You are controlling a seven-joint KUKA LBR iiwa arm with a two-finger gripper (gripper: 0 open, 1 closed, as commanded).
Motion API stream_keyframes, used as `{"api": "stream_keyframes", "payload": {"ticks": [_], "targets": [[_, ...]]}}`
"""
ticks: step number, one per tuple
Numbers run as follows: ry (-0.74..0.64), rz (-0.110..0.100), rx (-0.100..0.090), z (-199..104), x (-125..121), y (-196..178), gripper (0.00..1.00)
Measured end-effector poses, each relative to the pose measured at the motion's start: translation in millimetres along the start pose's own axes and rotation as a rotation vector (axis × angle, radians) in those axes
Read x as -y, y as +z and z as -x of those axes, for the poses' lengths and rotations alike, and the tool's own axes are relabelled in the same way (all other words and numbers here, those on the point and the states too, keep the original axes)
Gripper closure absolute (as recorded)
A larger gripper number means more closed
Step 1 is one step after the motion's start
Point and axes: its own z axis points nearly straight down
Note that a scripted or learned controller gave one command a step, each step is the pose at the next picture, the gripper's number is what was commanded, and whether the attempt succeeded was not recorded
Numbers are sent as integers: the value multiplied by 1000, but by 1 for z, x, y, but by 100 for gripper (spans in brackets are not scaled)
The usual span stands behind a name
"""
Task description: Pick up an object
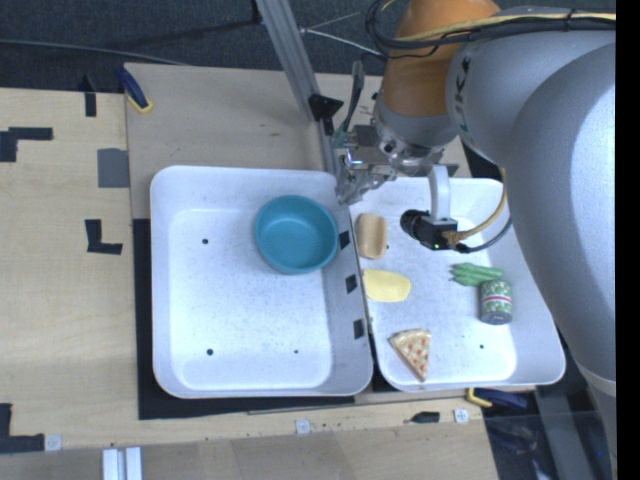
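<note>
My gripper (352, 180) hangs over the far end of the divide between the two bins, just above a tan bread-like piece (371, 235) in the right bin (530, 363). A blue bowl (294, 233) sits in the left bin (180, 268), near its far right corner and just left of the gripper. The right bin also holds a yellow lemon-shaped piece (386, 287), a pizza slice (412, 352), a green vegetable (474, 272) and a small dark can (495, 302). Nothing shows between the fingers.
The grey arm with its orange band (430, 58) covers the upper right of the view. A metal pole (290, 48) slants down behind the bins. A black camera unit (428, 230) with a cable hangs beside the wrist over the right bin.
</note>
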Motion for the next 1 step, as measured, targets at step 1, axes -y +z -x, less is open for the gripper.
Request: {"api": "stream_keyframes", "payload": {"ticks": [1], "targets": [[0, -1, 0, -61, -14, 8, 100]]}}
